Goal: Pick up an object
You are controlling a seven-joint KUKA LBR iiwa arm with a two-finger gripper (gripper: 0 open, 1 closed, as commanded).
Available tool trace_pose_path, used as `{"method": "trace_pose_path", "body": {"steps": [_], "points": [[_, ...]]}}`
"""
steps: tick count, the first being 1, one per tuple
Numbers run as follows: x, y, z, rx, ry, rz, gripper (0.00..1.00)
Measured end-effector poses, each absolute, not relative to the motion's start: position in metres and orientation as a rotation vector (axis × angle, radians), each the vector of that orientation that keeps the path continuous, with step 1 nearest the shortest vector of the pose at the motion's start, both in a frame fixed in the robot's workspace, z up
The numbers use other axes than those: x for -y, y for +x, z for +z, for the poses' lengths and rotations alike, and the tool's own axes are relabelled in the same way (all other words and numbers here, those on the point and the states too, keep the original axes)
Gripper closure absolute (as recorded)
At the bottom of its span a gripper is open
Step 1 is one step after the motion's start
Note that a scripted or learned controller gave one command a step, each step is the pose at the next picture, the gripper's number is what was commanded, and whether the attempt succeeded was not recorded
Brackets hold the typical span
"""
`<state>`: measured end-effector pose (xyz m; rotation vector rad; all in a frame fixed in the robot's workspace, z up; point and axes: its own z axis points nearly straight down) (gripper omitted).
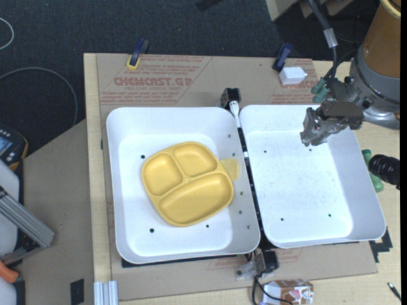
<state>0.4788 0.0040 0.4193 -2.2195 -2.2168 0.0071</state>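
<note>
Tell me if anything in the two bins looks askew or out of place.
The yellow divided plate lies rotated in the left bin, its edges not square with the walls. The gripper hangs over the right bin, away from it.

Bright, even light falls from above me, and the white bins (305, 234) glare slightly. My gripper (313, 135) looks soft-edged, with faint shadows beneath.

A yellow plate (187, 183) with three compartments lies flat and right side up in the left bin (121, 170). Two smaller compartments sit toward the far side and one long compartment toward the near side, and the whole plate is turned at a slight angle. It rests near the bin's middle, closer to its right wall.
</note>
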Motion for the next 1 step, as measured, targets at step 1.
{"method": "trace_pose_path", "body": {"steps": [1], "points": [[-0.0866, 0.4787, 0.3951, 2.227, -2.209, 0.005, 1.0]]}}
